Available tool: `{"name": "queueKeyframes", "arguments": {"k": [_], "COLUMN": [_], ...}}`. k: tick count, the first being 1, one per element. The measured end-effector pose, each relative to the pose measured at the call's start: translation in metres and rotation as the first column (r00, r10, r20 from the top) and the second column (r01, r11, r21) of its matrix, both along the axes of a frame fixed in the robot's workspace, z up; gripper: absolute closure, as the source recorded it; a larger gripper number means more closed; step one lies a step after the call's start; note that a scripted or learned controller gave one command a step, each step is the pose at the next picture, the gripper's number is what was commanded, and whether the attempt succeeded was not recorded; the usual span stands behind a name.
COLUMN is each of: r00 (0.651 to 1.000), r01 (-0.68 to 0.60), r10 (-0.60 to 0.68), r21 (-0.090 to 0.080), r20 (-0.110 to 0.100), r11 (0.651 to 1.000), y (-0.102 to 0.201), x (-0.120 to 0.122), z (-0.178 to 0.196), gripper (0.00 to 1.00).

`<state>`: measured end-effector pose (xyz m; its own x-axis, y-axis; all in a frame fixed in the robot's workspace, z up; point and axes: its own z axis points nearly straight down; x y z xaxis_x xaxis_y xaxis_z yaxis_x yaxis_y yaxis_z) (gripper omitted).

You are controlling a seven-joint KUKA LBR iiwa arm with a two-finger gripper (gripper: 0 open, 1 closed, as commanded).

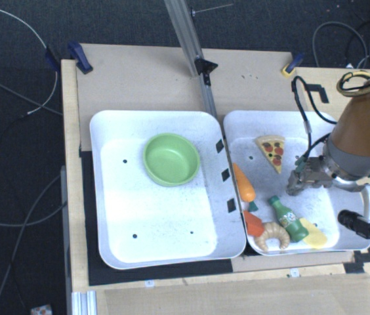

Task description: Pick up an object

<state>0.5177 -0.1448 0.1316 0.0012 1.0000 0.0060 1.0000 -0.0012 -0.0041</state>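
The right bin (pixel 323 238) holds a pizza slice (pixel 271 151), an orange carrot (pixel 243 184), a green bottle (pixel 288 219), a red tomato-like piece (pixel 253 224), a tan croissant (pixel 273 233) and a yellow piece (pixel 315 236). My gripper (pixel 300 180) hangs low over the right part of this bin, right of the carrot and just below-right of the pizza slice. Nothing shows between its fingers. The green bottle lies just below-left of it.
A green bowl (pixel 171 158) sits in the upper middle of the left bin (pixel 119 195). A metal pole (pixel 186 28) slants down to the divider between the bins. Black cables (pixel 309 104) run by the right bin's back edge.
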Motion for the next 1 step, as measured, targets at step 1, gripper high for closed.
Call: {"name": "queueKeyframes", "arguments": {"k": [1], "r00": [1.0], "r01": [-0.003], "r10": [0.003], "r21": [-0.005], "r20": [0.01], "r11": [1.0], "y": [0.0092], "x": [-0.0024], "z": [0.0594], "gripper": [1.0]}}
